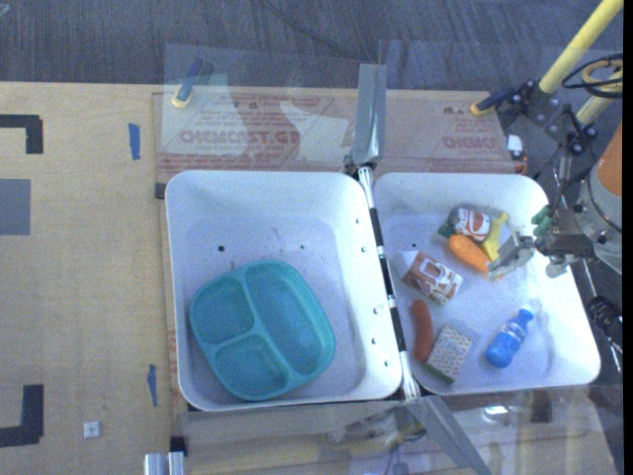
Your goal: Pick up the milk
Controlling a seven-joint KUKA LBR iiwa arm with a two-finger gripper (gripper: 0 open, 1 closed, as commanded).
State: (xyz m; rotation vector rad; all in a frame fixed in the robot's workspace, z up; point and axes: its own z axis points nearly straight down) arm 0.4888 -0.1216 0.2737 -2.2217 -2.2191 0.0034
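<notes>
The gripper hung at the right side of the frame, low over the right bin, and whether it was apart or together I could not tell from this angle. It sat right beside the carrot, just off the carrot's right end, with something yellow tucked between them.

The milk, a small brown and white carton, lay on its side near the middle of the right bin, left of the gripper and clear of it. Its long axis ran on a diagonal, from upper left down to lower right of the frame. Nothing rested on top of it.

Around it, plenty of company. The carrot lay just up and to the right, pointing much the same way. Above the carrot sat a crumpled packet with red on it. Below the milk, a red sausage stood nearly upright in the frame, close to the bin's left wall, and beside it lay a speckled sponge-like block. A blue bottle lay tilted towards the lower right corner, well apart from the milk.

Over in the left bin, a teal divided tray sat in the lower half.
</notes>
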